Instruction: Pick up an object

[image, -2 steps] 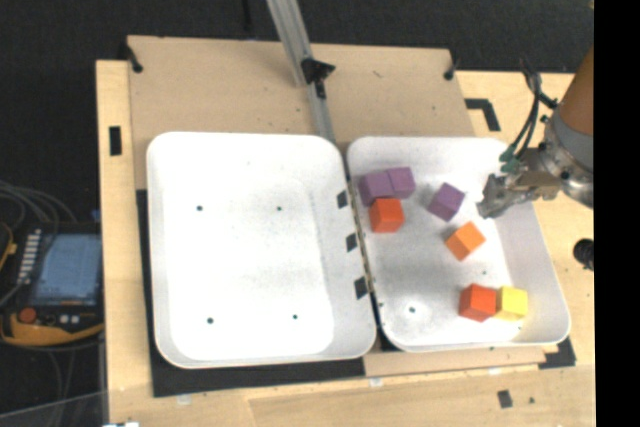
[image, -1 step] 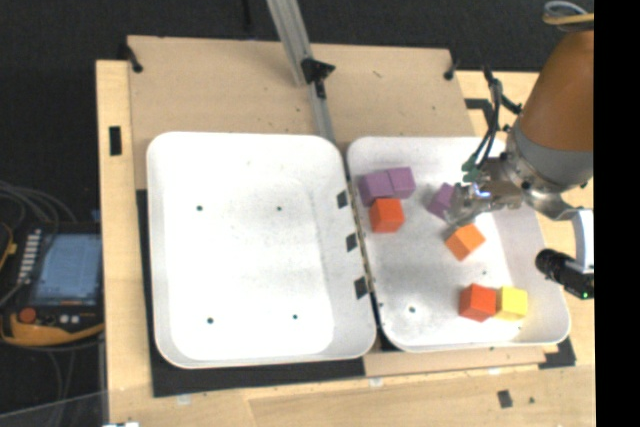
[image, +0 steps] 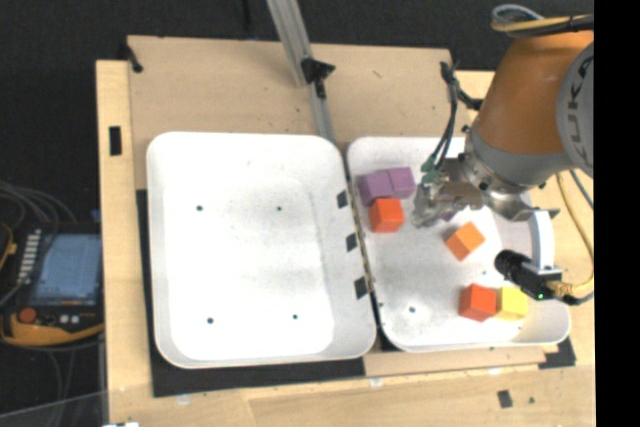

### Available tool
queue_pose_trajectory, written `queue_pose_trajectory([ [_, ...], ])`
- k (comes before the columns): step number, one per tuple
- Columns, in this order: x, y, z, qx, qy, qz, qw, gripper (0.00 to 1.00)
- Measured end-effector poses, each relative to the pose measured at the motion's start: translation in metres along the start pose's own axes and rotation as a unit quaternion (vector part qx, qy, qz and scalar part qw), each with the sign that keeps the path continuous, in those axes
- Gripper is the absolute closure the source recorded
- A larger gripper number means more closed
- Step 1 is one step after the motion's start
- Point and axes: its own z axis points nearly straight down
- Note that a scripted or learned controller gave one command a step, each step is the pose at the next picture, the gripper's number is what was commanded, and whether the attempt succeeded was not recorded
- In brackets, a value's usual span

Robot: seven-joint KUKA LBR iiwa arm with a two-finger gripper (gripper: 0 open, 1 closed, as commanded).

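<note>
Orange cube (image: 387,214) lay beside the claw (image: 432,205), grip state indeterminate; centring over it before descent was advisable.

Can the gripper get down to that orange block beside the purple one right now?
Probably yes. The gripper hangs just right of the orange block, whose top is uncovered; the purple block crowds only its far side.

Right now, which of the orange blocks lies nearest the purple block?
The orange block directly below the purple block, touching it near the right bin's left wall; the other two orange blocks sit farther right.
</note>
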Motion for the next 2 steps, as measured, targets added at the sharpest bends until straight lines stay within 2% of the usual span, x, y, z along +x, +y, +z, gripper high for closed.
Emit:
queue_pose_trajectory([
  [1, 0.055, 0.001, 0.012, 0.001, 0.000, 0.000, 1.0000, 1.00],
  [2, 0.114, -0.005, 0.004, -0.001, 0.001, -0.002, 1.0000, 1.00],
])
